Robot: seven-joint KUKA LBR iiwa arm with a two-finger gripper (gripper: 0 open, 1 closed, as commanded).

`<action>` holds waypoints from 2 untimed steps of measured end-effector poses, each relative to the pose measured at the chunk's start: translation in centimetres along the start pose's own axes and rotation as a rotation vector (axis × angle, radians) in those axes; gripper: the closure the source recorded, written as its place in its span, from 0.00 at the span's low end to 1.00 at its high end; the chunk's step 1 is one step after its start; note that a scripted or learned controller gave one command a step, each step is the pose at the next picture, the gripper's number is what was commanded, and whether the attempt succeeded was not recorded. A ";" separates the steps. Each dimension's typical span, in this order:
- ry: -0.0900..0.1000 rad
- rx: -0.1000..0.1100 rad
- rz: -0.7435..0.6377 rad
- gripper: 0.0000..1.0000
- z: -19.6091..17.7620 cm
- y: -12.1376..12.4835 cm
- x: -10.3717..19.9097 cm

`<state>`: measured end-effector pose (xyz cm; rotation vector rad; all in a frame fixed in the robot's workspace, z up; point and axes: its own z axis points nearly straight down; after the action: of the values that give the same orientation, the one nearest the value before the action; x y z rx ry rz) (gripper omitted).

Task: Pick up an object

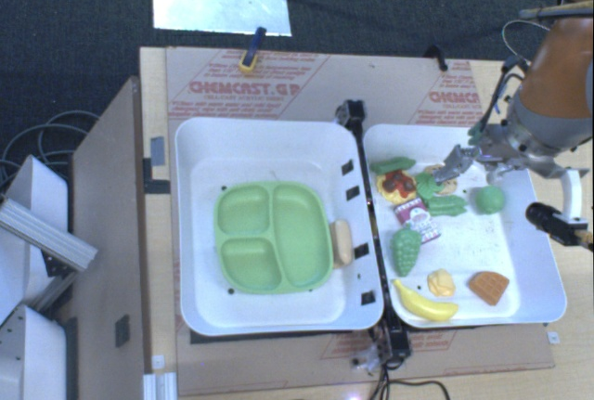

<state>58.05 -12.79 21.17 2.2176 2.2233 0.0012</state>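
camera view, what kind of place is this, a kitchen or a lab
Most likely a robot lab test bench, not a kitchen: two white bins sit on a cardboard sheet, the food such as the banana looks like plastic toys, and a robot arm reaches in.

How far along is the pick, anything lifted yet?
Nothing looks lifted. The hand is low over the far side of the right bin, beside the green toys. Whether it has hold of one I cannot tell. The banana and the other toys lie in the bin. Grasp and lift remain.
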 end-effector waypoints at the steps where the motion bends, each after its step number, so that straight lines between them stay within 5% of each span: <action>1: 0.004 0.002 -0.009 0.00 2.9 -0.9 8.9; 2: 0.005 0.007 -0.008 0.00 2.6 -9.7 15.8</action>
<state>48.29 3.01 18.53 2.2143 2.2377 -0.0011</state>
